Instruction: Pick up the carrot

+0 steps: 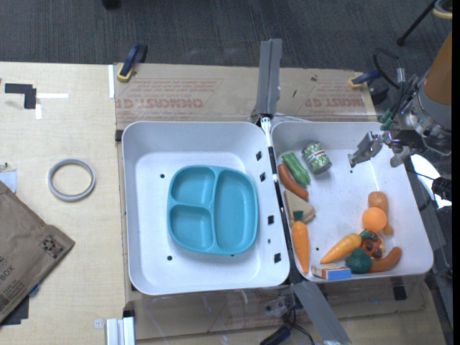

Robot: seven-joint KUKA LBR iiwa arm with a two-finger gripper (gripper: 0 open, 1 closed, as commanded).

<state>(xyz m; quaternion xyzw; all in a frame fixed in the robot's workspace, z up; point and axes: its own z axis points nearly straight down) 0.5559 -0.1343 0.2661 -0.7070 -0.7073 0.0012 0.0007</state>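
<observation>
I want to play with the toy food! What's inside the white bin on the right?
The right bin holds two carrots, a green can, an orange, a hot dog and more toys. Whatever lies under the corner pile is covered.

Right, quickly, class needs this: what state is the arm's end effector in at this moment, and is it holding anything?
End effector: over the back of the right bin, nothing between it and the bin floor; open or closed cannot be told.

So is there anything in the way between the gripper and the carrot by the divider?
Nothing visible stands between them. The gripper hangs over the right bin's far right corner, the carrot lies along the left wall, and bare bin floor lies between them. A sandwich wedge touches the carrot's top end.
</observation>
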